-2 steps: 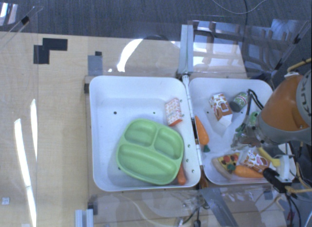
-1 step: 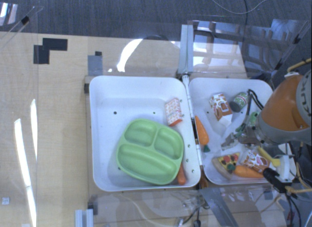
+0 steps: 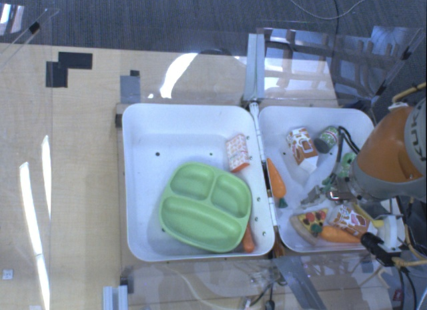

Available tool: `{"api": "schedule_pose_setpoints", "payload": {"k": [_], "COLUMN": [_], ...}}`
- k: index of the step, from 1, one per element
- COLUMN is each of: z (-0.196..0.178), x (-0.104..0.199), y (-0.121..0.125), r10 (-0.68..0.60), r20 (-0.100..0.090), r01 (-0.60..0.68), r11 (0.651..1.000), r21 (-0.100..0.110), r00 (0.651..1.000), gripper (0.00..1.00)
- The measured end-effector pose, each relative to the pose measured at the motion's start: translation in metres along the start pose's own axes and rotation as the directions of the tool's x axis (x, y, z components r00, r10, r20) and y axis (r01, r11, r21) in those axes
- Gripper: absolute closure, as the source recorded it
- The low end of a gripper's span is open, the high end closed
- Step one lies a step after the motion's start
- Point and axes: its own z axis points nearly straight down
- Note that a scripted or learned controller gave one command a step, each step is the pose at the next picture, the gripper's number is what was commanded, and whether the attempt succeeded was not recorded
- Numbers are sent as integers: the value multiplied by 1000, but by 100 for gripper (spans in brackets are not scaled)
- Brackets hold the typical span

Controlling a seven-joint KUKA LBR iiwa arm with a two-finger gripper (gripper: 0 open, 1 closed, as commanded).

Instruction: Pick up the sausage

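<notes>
White bins (image 3: 133, 169) sit on a pale wood-toned bench (image 3: 67, 169). The divided plate (image 3: 205, 207) is light green, the carrot (image 3: 276, 180) orange, and the arm (image 3: 393, 152) grey with an orange band.

- A dark grey ribbed carpet (image 3: 167, 2) covers the floor across the far side of the scene.
- A pale wooden bench top (image 3: 60, 189) fills the left and runs under the bins.
- Black rectangular markers (image 3: 67, 67) lie on the wood at the far left.
- A small grey block (image 3: 131, 87) sits on the bench just beyond the left bin's far left corner.
- A clear plastic panel (image 3: 27, 169) covers the left of the bench, catching bright streaks of light.
- A rounded white glare (image 3: 179, 72) falls on the bench beyond the left bin.
- A thin dark cable (image 3: 320, 2) loops over the carpet at the far right.
- A metal and clear-panel frame (image 3: 293, 65) stands beyond the right bin.
</notes>
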Motion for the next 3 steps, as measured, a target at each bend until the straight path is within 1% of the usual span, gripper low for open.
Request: {"api": "schedule_pose_setpoints", "payload": {"k": [1,2,3], "z": [-10,-10,0], "x": [-1,-1,-1], "y": [3,3,0], "r10": [-1,0,-38], "r20": [1,1,2], "r01": [1,0,38], "r11": [1000,1000,999], "r21": [-6,-6,-1], "r00": [1000,1000,999], "gripper": [100,0,0]}}
